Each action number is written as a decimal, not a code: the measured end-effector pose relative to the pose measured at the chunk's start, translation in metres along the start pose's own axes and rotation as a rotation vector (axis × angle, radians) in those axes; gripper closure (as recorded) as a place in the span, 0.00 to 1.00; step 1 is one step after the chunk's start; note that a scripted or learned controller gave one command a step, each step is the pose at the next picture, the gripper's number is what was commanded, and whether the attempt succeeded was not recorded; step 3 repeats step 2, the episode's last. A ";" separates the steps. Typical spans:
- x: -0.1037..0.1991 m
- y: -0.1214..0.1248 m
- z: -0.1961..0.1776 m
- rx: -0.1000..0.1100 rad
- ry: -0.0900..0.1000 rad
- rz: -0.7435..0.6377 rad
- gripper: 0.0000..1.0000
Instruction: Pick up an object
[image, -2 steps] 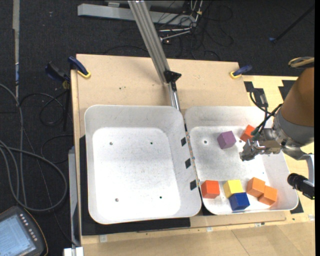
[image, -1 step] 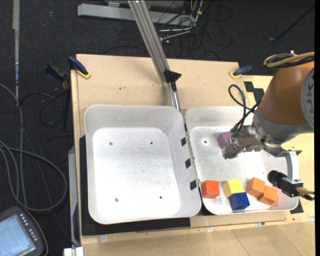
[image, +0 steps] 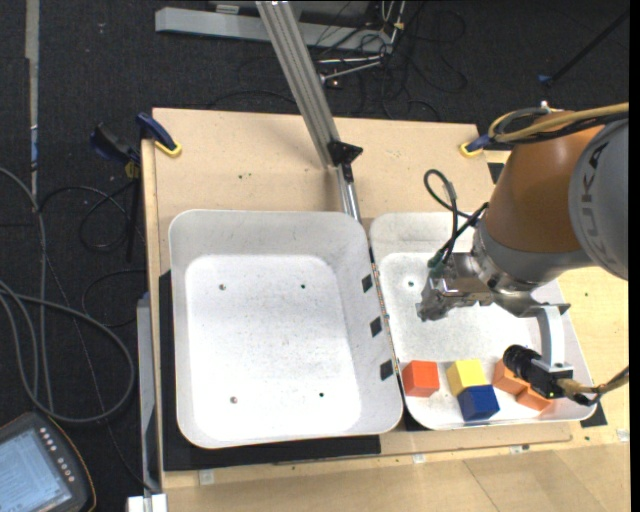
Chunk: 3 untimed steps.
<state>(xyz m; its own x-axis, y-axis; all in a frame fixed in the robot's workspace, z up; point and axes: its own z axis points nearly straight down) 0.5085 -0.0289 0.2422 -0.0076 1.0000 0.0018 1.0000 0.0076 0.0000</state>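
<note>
At the left of the frame the left bin (image: 270, 340) has nothing for me to take, so the task turns on the right bin (image: 400, 265), where I am working. My gripper (image: 432, 305) hangs over the upper middle of that bin, above bare white floor. I cannot tell from this slant whether it is released or clenched. I see no object in it, so I judge that I am carrying nothing and the pick is not yet made.

All the candidates lie below me in the frame, along the bin's lower edge. From left to right:

- The orange cube (image: 421, 377) is almost straight down the picture from my gripper, a touch to the left, and stands a little apart from the others.
- The yellow cube (image: 465, 375) is next, down and to the right.
- The blue cube (image: 479, 402) is just beside the yellow one, nearer the bin's bottom rim. The 2 look to be touching or nearly so.
- An orange piece (image: 515, 385) lies farthest right, partly hidden, so its shape is unclear.

I think the orange cube is the best choice. It is nearest and has free space on its sides. As a cube it has no long axis to line up with, so I need only square up to its faces. The move would run toward the bottom of the frame and then down.
</note>
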 end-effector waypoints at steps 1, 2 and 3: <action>0.057 -0.004 -0.007 -0.001 0.000 -0.002 1.00; 0.114 -0.008 -0.009 0.000 0.000 -0.001 1.00; 0.114 -0.008 -0.009 0.000 0.000 -0.001 1.00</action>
